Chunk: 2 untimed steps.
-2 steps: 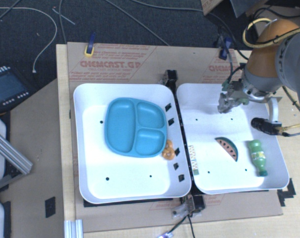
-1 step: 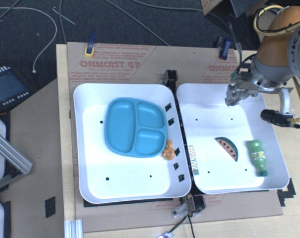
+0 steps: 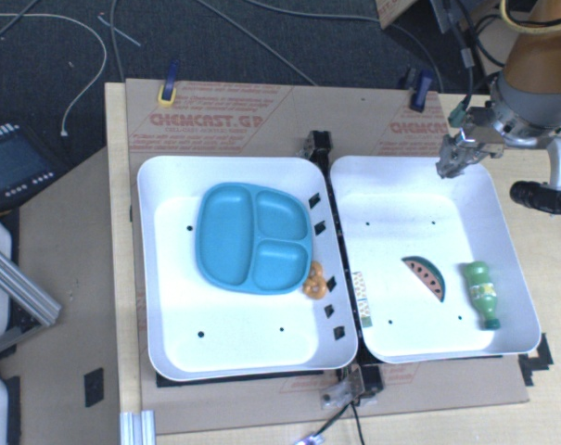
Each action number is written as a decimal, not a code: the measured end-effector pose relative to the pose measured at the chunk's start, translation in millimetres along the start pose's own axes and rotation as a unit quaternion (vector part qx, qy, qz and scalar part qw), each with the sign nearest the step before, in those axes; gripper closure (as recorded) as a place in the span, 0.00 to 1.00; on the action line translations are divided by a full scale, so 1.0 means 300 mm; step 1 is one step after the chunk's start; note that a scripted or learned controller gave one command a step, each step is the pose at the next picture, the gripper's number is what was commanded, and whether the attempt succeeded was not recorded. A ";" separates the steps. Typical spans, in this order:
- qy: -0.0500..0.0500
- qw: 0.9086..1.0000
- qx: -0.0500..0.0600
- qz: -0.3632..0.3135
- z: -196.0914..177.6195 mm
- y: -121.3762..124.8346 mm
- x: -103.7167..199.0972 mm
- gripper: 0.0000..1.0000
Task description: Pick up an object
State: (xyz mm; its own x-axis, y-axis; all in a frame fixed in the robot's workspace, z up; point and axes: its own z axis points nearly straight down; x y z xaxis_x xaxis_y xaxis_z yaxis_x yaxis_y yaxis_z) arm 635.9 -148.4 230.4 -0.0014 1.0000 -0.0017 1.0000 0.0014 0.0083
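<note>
Pincer (image 3: 458, 160) hangs over the far edge of the right bin (image 3: 419, 336), at the end of the grey arm (image 3: 530, 72) reaching in from the right. Whether it is open or closed I cannot tell; the tip is small and blurred against the bin's rim, and nothing shows within it.

Two candidates lie in that same bin, both well apart from the pincer and toward the near edge. A watermelon slice (image 3: 425, 277) sits around the middle of the bin, its long axis slanting from upper left to lower right. Just to its right, close but not touching, lies a green bottle (image 3: 481, 294) on its side, its long axis running almost straight from far to near, cap end toward the near rim.

From the pincer, the bottle lies nearly straight toward the near edge and a touch right; the slice lies toward the near edge and slightly left. Either grasp would likely want the pincer closing across the object's short width.

In the left bin (image 3: 234, 346) a blue divided plate (image 3: 254, 238) rests, with a small orange-brown lump (image 3: 315, 284) touching its near right corner. Both bins stand on the cardboard-covered table (image 3: 215, 114).
</note>
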 end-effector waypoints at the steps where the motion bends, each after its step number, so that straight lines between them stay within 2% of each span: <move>1: 0.000 1.000 0.000 0.000 -0.176 0.006 -0.001 1.00; 2: 0.002 1.000 0.006 -0.001 -0.118 -0.074 0.168 1.00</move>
State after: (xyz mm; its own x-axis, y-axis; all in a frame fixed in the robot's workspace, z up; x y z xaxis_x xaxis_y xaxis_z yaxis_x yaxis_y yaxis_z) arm 613.2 -98.1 265.6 -0.0034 1.0000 0.0021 1.0000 0.0034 -0.0042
